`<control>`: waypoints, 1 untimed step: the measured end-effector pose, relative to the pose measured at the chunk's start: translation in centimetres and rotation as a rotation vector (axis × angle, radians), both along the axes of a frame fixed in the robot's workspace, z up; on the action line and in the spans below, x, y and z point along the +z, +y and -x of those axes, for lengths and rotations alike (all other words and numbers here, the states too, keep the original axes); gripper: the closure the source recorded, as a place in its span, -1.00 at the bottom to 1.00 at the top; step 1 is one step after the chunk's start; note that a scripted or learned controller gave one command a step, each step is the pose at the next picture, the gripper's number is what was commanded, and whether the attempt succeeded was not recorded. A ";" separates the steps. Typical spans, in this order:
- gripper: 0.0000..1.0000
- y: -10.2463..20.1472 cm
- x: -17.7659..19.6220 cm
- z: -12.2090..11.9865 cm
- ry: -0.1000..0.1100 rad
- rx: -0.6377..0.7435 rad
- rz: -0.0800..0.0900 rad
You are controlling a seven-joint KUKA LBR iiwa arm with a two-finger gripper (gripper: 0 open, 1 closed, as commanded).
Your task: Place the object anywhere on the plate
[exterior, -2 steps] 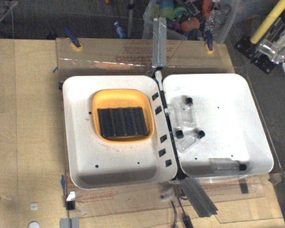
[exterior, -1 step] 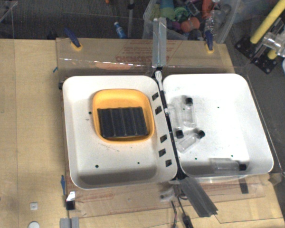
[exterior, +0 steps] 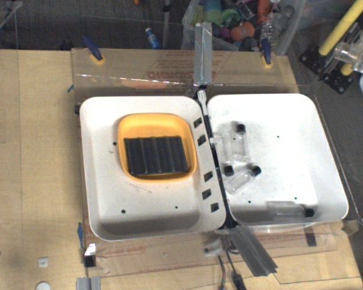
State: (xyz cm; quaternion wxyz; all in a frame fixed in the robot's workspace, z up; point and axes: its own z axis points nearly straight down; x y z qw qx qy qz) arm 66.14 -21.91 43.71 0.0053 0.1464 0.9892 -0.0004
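Jaws: opening and contents cannot be told from the camera view.

Left bin (exterior: 100, 162): a yellow-orange plate (exterior: 130, 128) with rounded corners sits about centre, slightly toward 12 o'clock. A dark ribbed slab (exterior: 156, 154) lies flat on the plate, inside its rim and shifted toward the plate's 6 o'clock edge, so bare plate shows at 12 o'clock.

Right bin (exterior: 290, 138): clear plastic pieces with black caps. One capped piece (exterior: 237, 133) lies toward 9 o'clock, near the divider between the bins. Two more (exterior: 241, 173) lie together just below it, touching or nearly so — which cannot be told. A fourth clear piece (exterior: 290, 209) lies apart at 6 o'clock along the near wall, with its black cap pointing to 3 o'clock.

The bench (exterior: 30, 162) is light wood.
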 end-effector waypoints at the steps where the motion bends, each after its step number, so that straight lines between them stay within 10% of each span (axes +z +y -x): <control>1: 1.00 -0.1 0.0 0.0 0.000 0.298 0.002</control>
